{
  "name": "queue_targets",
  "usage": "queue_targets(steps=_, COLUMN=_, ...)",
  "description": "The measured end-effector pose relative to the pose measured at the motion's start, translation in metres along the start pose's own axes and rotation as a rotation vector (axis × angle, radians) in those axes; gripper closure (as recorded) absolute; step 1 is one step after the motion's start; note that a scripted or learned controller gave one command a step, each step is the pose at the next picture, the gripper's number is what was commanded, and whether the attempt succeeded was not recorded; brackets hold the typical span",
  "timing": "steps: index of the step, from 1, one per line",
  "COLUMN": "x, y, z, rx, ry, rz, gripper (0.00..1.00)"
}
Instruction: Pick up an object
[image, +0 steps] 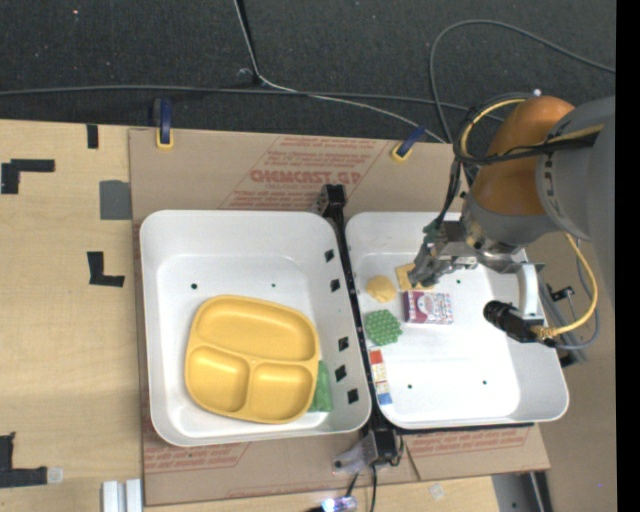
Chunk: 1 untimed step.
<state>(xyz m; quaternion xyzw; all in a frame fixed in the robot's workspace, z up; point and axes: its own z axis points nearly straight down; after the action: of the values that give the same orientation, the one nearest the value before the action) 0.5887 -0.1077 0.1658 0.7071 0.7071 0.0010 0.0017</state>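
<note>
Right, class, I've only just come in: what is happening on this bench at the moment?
A grey robot arm reaches in from the right, its gripper low over the right bin, just above a small pink-and-white packet. Near it lie a yellow piece, a green textured piece and a small carton against the bin's left wall. Nothing can be seen held. The left bin holds a yellow divided tray with something green beside it.

A grey arm (580, 160) with an orange band (520, 150), yellow and black cables looping around its wrist.
</note>
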Motion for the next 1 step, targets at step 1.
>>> queue_targets(steps=1, x=0.0001, y=0.0014, z=-0.0532, rx=-0.001, ry=0.000, rz=-0.001, gripper=1.00)
